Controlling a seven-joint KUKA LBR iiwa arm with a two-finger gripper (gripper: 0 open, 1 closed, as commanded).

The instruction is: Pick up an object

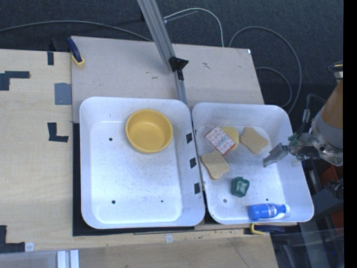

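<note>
The end effector (277, 154) hangs over the right bin (290, 191); I cannot tell its state

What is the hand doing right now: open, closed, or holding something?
Hand: over the right edge of the right bin, with nothing seen in its grasp; open or closed cannot be told from this view.

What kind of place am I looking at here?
Probably a robotics lab test bench: two white bins side by side, one holding a yellow bowl, the other a blue bottle, with a robot gripper reaching in.
</note>
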